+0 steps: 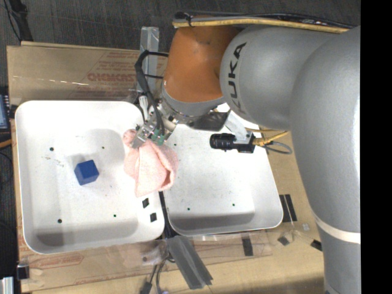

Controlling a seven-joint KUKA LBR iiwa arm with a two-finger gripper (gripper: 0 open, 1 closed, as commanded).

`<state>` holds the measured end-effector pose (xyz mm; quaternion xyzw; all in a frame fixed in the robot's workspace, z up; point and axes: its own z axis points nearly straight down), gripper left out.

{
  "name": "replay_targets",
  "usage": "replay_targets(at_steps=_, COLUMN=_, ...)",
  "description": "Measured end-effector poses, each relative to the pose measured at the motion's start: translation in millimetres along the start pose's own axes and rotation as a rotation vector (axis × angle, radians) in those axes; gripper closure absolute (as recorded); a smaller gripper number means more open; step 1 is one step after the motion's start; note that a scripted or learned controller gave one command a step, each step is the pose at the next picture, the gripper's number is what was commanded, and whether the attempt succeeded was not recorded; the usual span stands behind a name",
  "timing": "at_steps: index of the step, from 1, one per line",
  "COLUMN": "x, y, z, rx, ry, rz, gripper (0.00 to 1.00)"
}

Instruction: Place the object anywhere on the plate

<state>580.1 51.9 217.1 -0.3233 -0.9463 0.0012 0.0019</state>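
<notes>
The grey arm [288,84] fills the upper right of the camera view, and dark letters reading "UKA" run down its curved casing beside the orange band [193,63] above the wrist. Behind the bins lies a flattened brown cardboard sheet [67,72] with faded red printing along it, too washed out to read.

Two shallow white bins sit side by side on the bench. The left bin [37,225] holds a small blue cube [87,171], resting on the floor of the bin left of centre and well apart from everything else. The right bin [245,216] has a speckled floor; near its back edge a small black cylindrical part [229,142] hangs off the arm.

A pink cloth [150,164] hangs crumpled over the divide where the two bins meet, its upper corner gathered up at the gripper [149,133] and its lower folds drooping toward the rims. The gripper sits just above that divide, its fingers drawn nearly together and pinching the top of the cloth between them. No plate can be made out in either bin.
</notes>
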Motion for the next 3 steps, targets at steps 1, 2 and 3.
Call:
replay_targets(at_steps=1, x=43.0, y=20.9, z=-16.9, rx=-0.001, ry=-0.002, rz=-0.405, gripper=1.0)
replay_targets(at_steps=2, x=88.2, y=42.5, z=-14.3, rx=0.001, ry=0.0, rz=-0.662, gripper=1.0)
replay_targets(at_steps=3, x=88.1, y=42.5, z=-14.8, rx=0.0, ry=-0.001, rz=-0.662, gripper=0.0)
